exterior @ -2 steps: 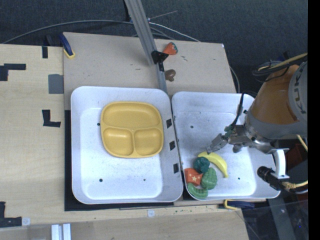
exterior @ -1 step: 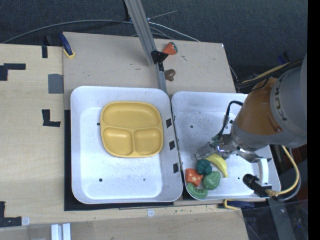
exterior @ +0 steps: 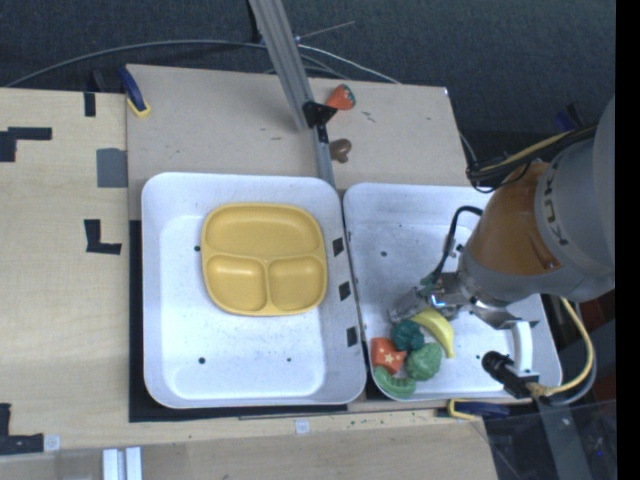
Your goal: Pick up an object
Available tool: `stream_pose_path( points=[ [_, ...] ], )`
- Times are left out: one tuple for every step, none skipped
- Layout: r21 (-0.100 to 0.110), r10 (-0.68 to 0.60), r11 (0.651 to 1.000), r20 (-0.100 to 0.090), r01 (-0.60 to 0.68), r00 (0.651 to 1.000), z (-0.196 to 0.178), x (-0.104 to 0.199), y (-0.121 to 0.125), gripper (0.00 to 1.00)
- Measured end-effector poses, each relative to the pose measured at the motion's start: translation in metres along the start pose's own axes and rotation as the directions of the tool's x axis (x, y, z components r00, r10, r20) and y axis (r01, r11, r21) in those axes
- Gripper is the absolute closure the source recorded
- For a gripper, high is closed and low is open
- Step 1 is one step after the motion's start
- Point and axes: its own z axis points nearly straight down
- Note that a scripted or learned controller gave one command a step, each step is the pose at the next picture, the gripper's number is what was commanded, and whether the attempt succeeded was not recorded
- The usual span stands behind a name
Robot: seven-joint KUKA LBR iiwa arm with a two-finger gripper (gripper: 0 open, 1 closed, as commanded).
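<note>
Low in right bin (exterior: 400,218), front corner: toy banana (exterior: 437,329) lies just below-right of your gripper (exterior: 428,300), long axis slanting down-right, green toys (exterior: 418,353) touching beyond. Finger spacing: cannot tell. Judge short descent toward banana's upper end.

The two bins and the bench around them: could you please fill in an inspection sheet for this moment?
Surface: left bin and right bin, white, side by side.
Job's things: yellow banana, green pieces and red-orange piece, heaped in the right bin's near corner.
Clutter: yellow divided tray in the left bin.
Grippers: gripper low beside the banana; finger state unclear.
Cables: black cable looping at the wrist; thin wires behind the bench.
Surroundings: slanted grey pole; dark floor.
</note>
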Motion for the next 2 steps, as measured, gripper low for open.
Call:
stream_pose_path(
  points=[
    [0.001, -0.001, 1.0, -0.001, 0.001, 1.0, -0.01, 0.0, 0.0, 1.0],
    [-0.003, -0.001, 1.0, -0.001, 0.001, 1.0, -0.055, 0.008, -0.002, 1.0]
  ],
)
